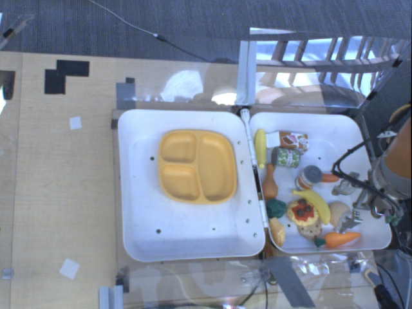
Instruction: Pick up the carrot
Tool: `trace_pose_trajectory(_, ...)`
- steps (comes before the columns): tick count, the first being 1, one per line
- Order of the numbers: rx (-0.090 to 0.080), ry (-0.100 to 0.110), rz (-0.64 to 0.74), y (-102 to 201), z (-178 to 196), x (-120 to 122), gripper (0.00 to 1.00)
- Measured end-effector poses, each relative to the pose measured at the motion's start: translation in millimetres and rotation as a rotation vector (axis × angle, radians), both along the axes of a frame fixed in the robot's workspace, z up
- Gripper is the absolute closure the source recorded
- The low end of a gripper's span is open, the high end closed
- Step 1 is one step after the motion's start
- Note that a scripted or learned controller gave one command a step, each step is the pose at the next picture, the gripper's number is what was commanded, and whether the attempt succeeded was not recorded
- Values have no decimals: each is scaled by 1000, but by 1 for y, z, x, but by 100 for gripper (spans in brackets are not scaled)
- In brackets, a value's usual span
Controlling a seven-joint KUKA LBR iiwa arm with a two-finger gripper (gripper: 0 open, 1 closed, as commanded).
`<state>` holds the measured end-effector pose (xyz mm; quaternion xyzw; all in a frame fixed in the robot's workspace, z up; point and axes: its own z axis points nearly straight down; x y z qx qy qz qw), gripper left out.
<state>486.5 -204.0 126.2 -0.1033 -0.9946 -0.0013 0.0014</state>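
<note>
Down at the near edge of the right bin (360, 131) lies the carrot (342, 239), long axis running roughly left to right, green top towards the left. Just above and to its right hangs the gripper (355, 217), close but not touching; I cannot tell its state. Judging by that, a short drop towards the carrot is needed.

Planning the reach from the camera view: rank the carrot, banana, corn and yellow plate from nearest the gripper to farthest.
1. Carrot, just below-left of the gripper, at the right bin's front edge.
2. Banana, mid right bin.
3. Corn, against that bin's left wall.
4. Yellow plate, in the left bin.
</note>
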Motion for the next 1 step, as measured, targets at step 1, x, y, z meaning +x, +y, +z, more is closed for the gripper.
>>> trace_pose_trajectory(1, -7, -20, -1, 5, 95, 71, 0)
